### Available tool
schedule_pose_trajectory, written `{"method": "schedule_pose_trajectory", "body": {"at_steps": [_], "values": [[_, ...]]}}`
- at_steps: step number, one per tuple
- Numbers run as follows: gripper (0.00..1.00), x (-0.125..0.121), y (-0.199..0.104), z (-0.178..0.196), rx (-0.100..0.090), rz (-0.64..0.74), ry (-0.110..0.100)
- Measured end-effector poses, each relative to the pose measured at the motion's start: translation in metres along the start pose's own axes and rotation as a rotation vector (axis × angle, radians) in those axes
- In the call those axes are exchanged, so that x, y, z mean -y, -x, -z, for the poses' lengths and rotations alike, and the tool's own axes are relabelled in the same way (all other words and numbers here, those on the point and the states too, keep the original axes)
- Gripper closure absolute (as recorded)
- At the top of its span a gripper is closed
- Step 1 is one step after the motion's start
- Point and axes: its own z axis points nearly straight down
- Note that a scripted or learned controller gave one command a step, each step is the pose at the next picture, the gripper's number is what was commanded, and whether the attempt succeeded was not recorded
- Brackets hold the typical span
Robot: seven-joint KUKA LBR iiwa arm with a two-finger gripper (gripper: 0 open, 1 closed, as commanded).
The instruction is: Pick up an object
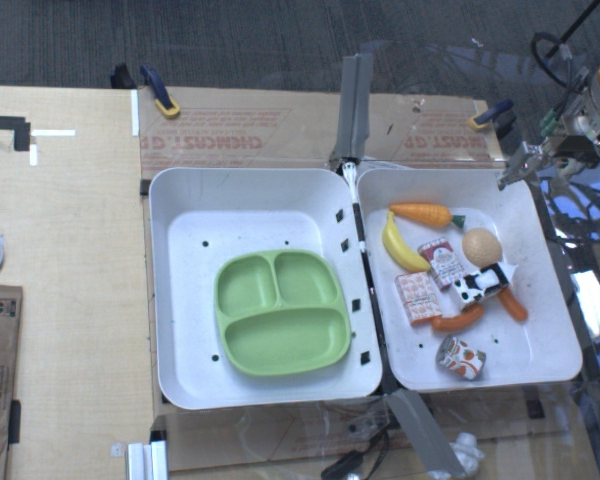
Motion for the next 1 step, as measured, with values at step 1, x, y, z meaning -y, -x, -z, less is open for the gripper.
{"method": "schedule_pose_trajectory", "body": {"at_steps": [1], "values": [[0.0, 0.0529, -0.0226, -0.1316, 0.0, -0.038, 0.0]]}}
